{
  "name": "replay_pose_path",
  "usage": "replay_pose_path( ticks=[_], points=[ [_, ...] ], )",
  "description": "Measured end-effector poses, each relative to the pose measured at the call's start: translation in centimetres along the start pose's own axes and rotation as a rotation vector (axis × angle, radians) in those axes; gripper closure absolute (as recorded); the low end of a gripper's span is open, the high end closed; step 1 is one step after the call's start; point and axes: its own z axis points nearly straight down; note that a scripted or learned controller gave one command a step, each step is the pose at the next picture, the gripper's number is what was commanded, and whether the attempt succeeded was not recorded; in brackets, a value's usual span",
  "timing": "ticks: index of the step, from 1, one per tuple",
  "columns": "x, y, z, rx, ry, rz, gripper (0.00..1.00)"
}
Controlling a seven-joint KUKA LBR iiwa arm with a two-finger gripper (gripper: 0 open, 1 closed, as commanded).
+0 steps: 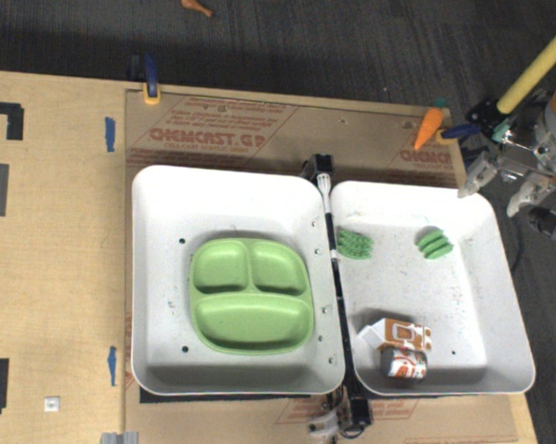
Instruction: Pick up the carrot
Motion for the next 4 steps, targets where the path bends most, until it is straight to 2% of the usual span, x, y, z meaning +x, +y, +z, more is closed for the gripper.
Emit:
replay_pose_path(
  ticks=[3, 4],
  points=[
    [0.0, 0.0, 0.0, 0.0, 0.0, 0.0, 0.0],
    [0.8, 1.1, 9.6, 0.014, 0.01, 0.368, 0.0]
  ],
)
